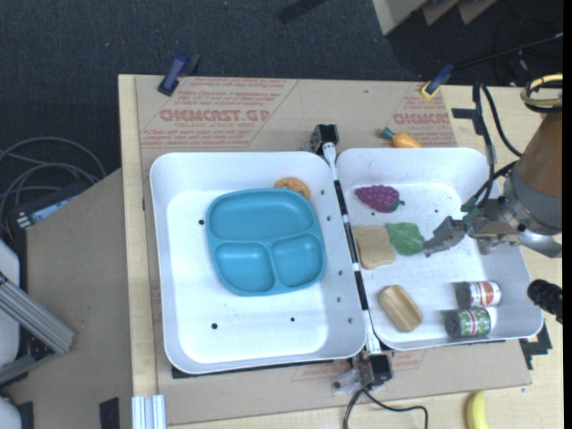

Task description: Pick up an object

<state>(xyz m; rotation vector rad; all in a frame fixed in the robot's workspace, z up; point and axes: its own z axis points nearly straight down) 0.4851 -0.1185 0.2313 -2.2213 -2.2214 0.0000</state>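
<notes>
Yellow banana-like piece (476, 410) on desk at bottom edge; gripper (440, 239), fingers' state unreadable, hovers right of centre just beside the green leaf-shaped toy (406, 238) in right white bin (465, 161); nothing lifted, grasp pending.

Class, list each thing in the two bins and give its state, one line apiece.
blue tray: flat in left bin, compartments bare
grapes: lying in right bin
green leaf: lying beside the bread slice
bread slice: flat
bread roll: on its side
red can: lying down
green can: lying down
gripper: low, near the leaf
</notes>
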